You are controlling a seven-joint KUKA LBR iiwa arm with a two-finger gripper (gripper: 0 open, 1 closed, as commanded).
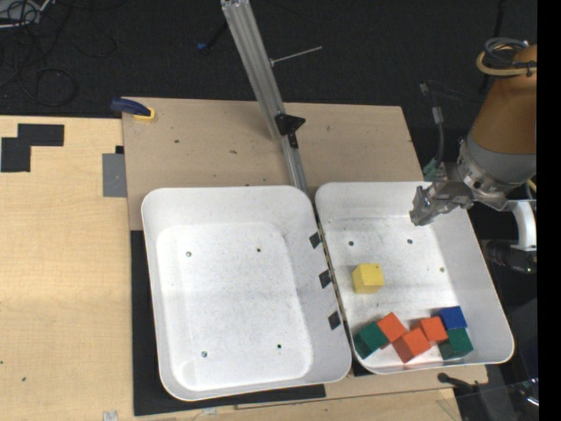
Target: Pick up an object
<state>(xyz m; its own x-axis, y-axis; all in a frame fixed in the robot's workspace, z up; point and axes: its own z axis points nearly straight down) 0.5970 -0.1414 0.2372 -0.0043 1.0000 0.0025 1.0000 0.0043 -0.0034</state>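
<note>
Wooden bench, dark cabled floor

- Orange band wraps the arm at the frame's right edge, above a grey wrist ring.
- Small metallic-grey gripper juts left from the wrist.
- Cables loop above the band, upper right.

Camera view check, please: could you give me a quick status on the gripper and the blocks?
Gripper over right bin upper edge, holding nothing seen. Yellow block alone mid-bin. Other blocks clustered at near edge. Path clear.
</note>
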